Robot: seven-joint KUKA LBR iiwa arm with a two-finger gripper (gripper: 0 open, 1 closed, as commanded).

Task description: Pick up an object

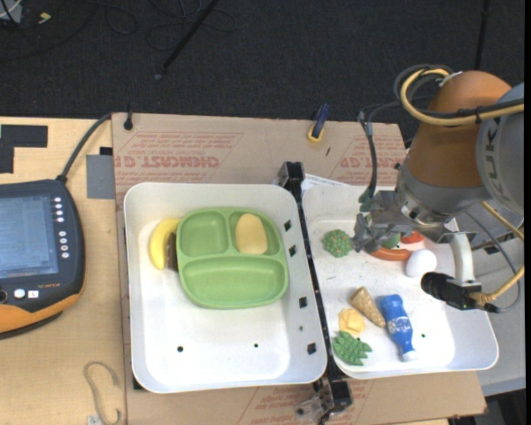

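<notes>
My gripper (pixel 369 234) hangs low over the right bin (pixel 465 352), its dark fingers just right of a green broccoli piece (pixel 337 243). An orange-red item (pixel 395 252) lies partly hidden under the wrist, and a white egg (pixel 419 262) sits beside it. Nearer the front of that bin lie a blue bottle (pixel 396 324), a tan cone (pixel 368 305), a yellow piece (pixel 350 320) and a green leafy piece (pixel 352 349). I see nothing between the fingers.
The left bin (pixel 159 343) holds a green divided plate (pixel 232 258) bearing a pale yellow item (pixel 250 233), with a banana (pixel 162 242) against its left side. A tablet (pixel 22 237) lies at far left. A black divider (pixel 305 273) separates the bins.
</notes>
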